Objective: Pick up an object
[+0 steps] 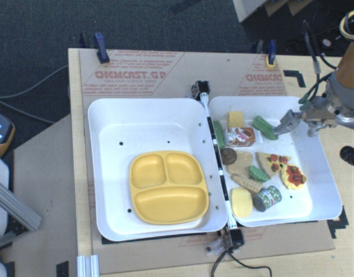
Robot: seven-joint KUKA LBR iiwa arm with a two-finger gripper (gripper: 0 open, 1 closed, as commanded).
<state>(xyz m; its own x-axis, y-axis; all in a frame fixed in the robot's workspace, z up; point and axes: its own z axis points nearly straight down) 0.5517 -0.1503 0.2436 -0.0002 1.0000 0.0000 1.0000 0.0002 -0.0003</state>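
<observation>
Gripper (287,123) hovering over right bin (324,172), finger spread impossible to tell. Green pickle (264,127) lying just left of fingertips, long axis diagonal, nearest target.

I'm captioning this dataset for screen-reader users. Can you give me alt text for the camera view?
A robot gripper hovers over the right white bin, which holds a jumble of toy food including pizza slices, a small can and a green piece. The left white bin holds a yellow divided plate.
</observation>
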